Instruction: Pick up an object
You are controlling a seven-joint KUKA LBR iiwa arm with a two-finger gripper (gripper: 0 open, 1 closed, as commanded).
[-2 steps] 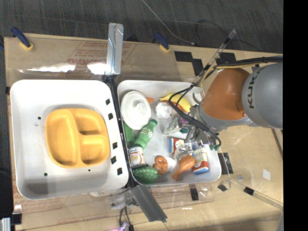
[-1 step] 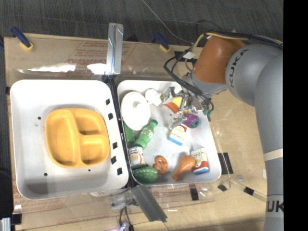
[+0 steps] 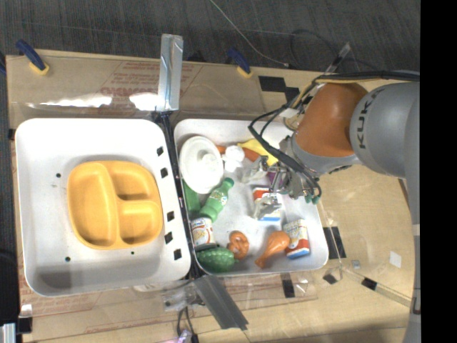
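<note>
Gripper (image 3: 270, 191) low in the right bin (image 3: 323, 252), over small toys.
You can't tell its grip state; beneath sits a crumpled white-and-blue packet (image 3: 268, 207) beside a red-labelled carton (image 3: 298, 237).

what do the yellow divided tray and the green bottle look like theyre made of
Yellow divided tray: probably molded plastic, matte to slightly satin; uniform color, rounded compartment edges, soft highlights.
Green bottle: likely plastic too, glossier; a bright highlight runs along its body, and it has a white cap. Glass cannot be ruled out.

Toy food (image 3: 235, 220) – jumbled, in right bin (image 3: 323, 252).
</note>
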